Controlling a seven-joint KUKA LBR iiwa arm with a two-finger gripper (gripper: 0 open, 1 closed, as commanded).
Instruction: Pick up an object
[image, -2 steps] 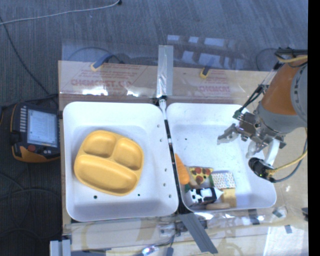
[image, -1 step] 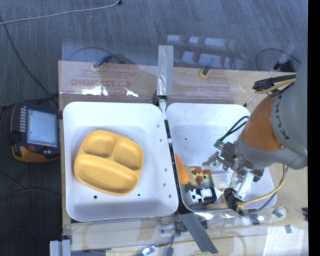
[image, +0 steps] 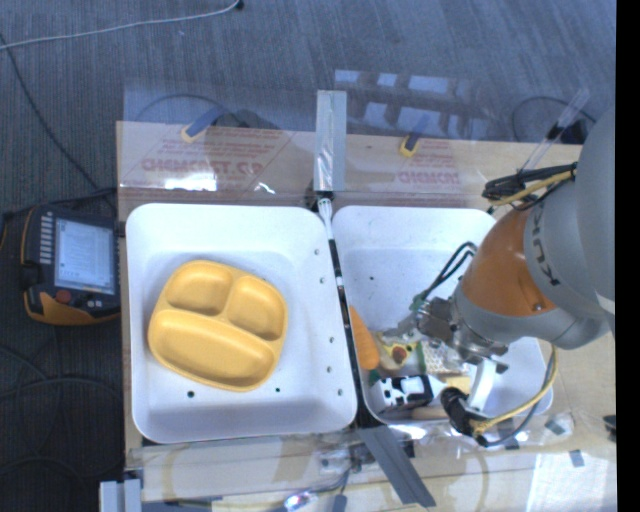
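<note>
My gripper (image: 437, 345) reaches down into the near part of the right bin (image: 400, 250), the grey arm with its orange band (image: 505, 270) coming in from the right. It stands right over a small pile of objects. An orange carrot-like piece (image: 364, 340) lies against the bin's left wall. A small item with red and green marks (image: 400, 353) sits just left of the gripper. A black-and-white object (image: 401, 392) lies at the near edge, with a yellow piece (image: 455, 384) beside it. The arm hides part of the pile.
The left bin (image: 160, 240) holds a yellow divided plate (image: 218, 322). A metal divider (image: 328, 150) runs between the bins at the back. A teach pendant (image: 70, 265) lies left of the bench. Cables (image: 500, 420) hang from the wrist near the bin's front edge.
</note>
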